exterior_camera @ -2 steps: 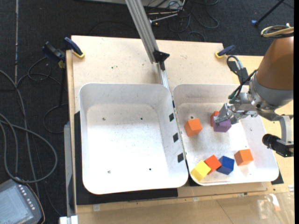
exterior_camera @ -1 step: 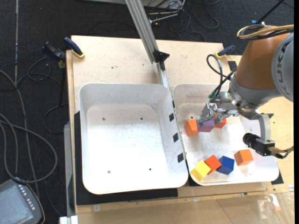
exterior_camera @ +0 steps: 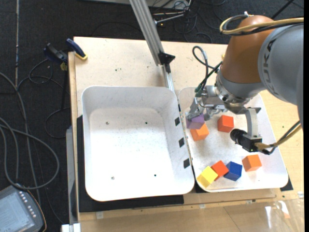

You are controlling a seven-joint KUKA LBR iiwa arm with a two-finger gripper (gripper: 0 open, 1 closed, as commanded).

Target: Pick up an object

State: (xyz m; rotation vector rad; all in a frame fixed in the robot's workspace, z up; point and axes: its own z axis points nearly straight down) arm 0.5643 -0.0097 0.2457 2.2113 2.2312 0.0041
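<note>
Camera view: right bin holds coloured blocks.

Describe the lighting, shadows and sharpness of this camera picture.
Camera view: even, soft light, no strong glare on the left bin; the arm throws a faint shadow over the right bin around the purple block and the gripper; the blue block and yellow block look fairly sharp; the dark floor stays dim.
</note>
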